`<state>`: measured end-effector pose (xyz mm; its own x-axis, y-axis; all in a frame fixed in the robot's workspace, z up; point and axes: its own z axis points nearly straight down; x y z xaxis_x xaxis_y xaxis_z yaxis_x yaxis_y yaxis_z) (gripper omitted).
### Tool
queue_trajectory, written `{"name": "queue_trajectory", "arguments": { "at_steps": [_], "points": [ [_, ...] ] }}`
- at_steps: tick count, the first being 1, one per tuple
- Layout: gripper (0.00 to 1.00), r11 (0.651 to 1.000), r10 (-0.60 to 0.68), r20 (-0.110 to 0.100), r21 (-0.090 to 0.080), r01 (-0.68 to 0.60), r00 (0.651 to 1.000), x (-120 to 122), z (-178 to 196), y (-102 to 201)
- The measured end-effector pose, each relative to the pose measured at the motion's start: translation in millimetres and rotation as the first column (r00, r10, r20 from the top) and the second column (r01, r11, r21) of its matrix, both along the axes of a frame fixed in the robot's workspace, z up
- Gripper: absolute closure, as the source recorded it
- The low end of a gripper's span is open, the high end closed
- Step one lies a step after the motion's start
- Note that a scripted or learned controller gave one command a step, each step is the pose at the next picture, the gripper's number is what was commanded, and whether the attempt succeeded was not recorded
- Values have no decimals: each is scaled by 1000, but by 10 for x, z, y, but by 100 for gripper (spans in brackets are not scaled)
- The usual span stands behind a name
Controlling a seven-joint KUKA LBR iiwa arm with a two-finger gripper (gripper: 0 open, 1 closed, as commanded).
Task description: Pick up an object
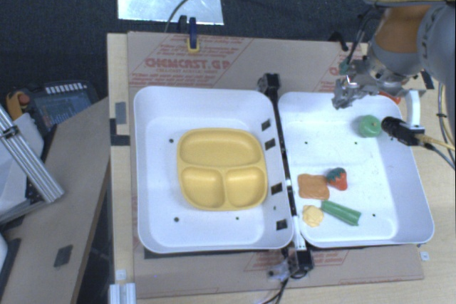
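Fingers on the gripper point(345, 97) are too blurred to tell their spread. Just beside it, the green round piece point(369, 126) looks light, stiff, probably slippery; grasp across its rim.

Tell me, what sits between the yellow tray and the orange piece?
In the camera view, the black clips joining the bins lie between the yellow tray and the orange piece, plus bare white bin floor.

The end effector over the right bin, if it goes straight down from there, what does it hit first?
Most likely bare floor of the right bin; the end effector hangs left of the green round piece, though depth is uncertain.
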<state>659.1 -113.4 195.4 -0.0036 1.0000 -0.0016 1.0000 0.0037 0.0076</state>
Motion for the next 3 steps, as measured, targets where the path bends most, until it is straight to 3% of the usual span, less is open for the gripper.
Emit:
{"name": "queue_trajectory", "arguments": {
  "at_steps": [1,3],
  "points": [
    [100,1000,-2,2,0,2,1000,-14,629,-67],
    [100,1000,4,-9,3,-4,1000,-610,599,756]
  ]
}}
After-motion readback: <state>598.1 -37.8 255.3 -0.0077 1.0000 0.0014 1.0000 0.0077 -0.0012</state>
